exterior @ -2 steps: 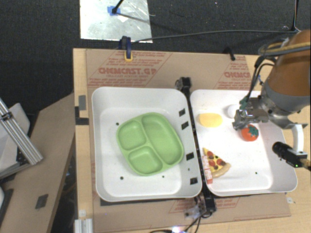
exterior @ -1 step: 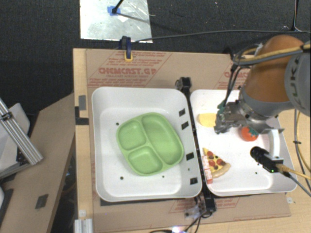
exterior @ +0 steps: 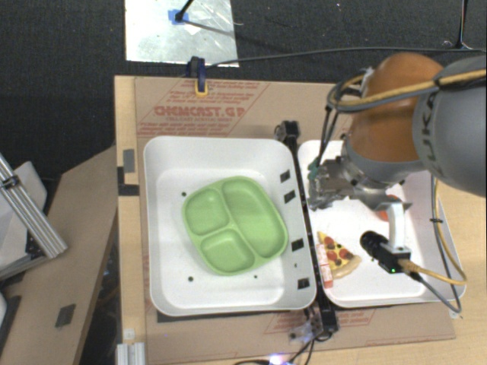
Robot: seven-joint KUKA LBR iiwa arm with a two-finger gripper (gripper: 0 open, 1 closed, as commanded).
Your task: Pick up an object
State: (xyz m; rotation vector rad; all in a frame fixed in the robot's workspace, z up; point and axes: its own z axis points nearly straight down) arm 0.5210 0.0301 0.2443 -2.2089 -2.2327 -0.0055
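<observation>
A toy pizza slice (exterior: 338, 254) lies in the right bin (exterior: 365, 291), near its front left corner. My gripper (exterior: 323, 192) hangs over the left part of that bin, just behind the pizza slice and close to the wall between the bins. The grey arm with its orange band covers the back of the right bin. A small red thing (exterior: 393, 203) peeks out beside the wrist; I cannot tell what it is. Nothing shows held in the gripper.
A green divided plate (exterior: 233, 223) lies in the middle of the left bin (exterior: 171, 173). Black clips sit along the divider between the bins (exterior: 298, 204). Both bins rest on a cardboard sheet (exterior: 202, 109).
</observation>
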